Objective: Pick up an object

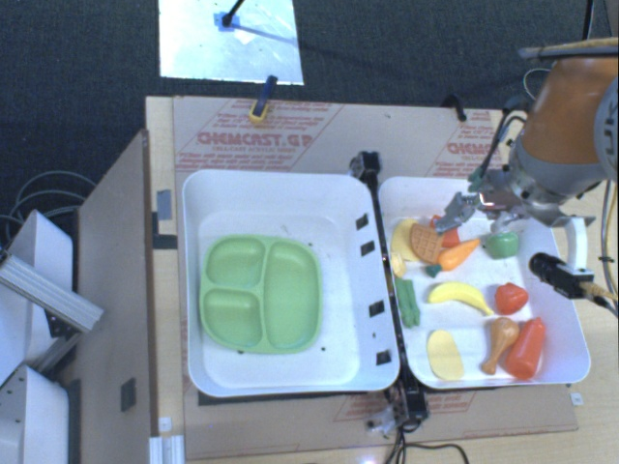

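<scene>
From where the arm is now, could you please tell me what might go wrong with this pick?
1. The tool hangs over a tight cluster: the waffle, carrot and a small red piece lie touching, so it may nudge or catch a neighbour.
2. The carrot is slim and tapered and could slip out.
3. That cluster lies near the right bin's back-left corner, so pushed pieces could jam against the wall.

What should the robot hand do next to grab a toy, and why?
Probably lower a little, straight down. The gripper hangs over the right bin, just above the toy carrot and waffle, and nothing shows between its fingers yet. The toys lie packed close, so a short drop looks safest.
</scene>
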{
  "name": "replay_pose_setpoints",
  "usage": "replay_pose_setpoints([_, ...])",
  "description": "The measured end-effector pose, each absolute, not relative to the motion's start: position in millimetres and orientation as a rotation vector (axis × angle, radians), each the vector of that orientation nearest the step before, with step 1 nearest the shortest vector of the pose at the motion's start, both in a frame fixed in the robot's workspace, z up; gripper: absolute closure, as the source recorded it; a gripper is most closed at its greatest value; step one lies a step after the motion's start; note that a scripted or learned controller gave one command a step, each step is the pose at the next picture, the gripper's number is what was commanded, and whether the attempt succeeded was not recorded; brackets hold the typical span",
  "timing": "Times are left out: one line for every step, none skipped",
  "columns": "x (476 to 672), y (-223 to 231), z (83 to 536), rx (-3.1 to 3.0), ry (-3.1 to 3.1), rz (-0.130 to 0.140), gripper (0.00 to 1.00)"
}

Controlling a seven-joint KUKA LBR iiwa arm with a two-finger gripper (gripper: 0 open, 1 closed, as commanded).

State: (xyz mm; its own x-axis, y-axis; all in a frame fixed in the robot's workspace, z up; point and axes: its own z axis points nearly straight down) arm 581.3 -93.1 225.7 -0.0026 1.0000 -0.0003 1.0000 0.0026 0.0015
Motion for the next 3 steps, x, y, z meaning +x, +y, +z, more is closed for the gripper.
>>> replay_pose_setpoints([598.0, -129, 78, 2.222, 2.22, -0.003, 0.0])
replay_pose_setpoints([600.3, -127, 96, 2.217, 2.221, 0.004, 1.0])
replay_pose_setpoints([590.8, -43, 191, 2.204, 2.232, 0.015, 1.0])
